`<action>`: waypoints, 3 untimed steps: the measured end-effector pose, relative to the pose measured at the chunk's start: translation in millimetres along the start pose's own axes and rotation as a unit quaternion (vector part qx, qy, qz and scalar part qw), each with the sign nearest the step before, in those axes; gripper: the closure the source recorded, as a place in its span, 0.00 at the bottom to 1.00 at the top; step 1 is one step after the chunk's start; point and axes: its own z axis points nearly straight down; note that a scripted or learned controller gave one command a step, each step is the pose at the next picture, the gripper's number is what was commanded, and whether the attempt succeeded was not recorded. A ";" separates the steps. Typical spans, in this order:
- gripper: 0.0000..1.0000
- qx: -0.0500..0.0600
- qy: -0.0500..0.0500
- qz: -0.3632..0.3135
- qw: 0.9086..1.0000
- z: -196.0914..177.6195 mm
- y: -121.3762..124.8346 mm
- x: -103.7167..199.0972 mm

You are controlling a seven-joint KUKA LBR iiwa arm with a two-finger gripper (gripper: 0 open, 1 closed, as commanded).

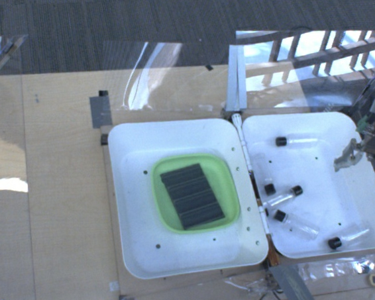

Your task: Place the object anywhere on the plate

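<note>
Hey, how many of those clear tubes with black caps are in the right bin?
5 tubes: one near the top, three at the left wall, one at the bottom edge. Glare may hide others.

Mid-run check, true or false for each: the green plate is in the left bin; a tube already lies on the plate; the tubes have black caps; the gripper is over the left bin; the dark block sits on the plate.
1. The green plate is in the left bin. True.
2. A tube lies on the plate. False: the clear tubes are all in the right bin.
3. The tubes have black caps. True.
4. The gripper is over the left bin. False: it is at the right bin's right side.
5. The dark ribbed block sits on the plate. True.
</note>
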 end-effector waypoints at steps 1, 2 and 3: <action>0.00 0.001 0.000 0.013 1.000 -8.2 1.8 -5.2; 0.00 0.001 0.000 0.058 0.998 -16.8 2.5 -3.9; 0.00 0.001 -0.001 0.075 0.997 3.0 2.1 -6.5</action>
